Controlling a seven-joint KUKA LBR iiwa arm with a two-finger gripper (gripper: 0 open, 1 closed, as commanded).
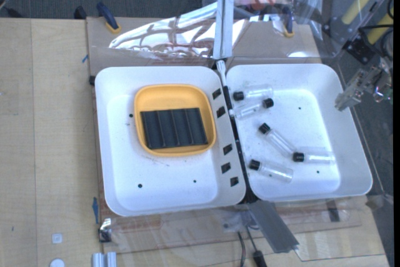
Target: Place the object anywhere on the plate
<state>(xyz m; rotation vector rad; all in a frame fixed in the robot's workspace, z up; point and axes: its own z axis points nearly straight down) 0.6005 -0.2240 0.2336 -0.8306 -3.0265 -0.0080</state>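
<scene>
The left bin [119, 153] holds a yellow, rounded-square plate [142, 103] carrying a dark ribbed insert [173, 128]. In the right bin [337, 134] lie five clear plastic vials [277, 139] with black caps, scattered from its upper left corner toward its lower right. The gripper [351, 97] hovers at that bin's right edge; its opening cannot be judged.

two white bins [112, 134]. one yellow plate [145, 98] bearing one dark ridged block [174, 128]. five clear black-capped tubes [276, 139] in the right bin [325, 81].
</scene>
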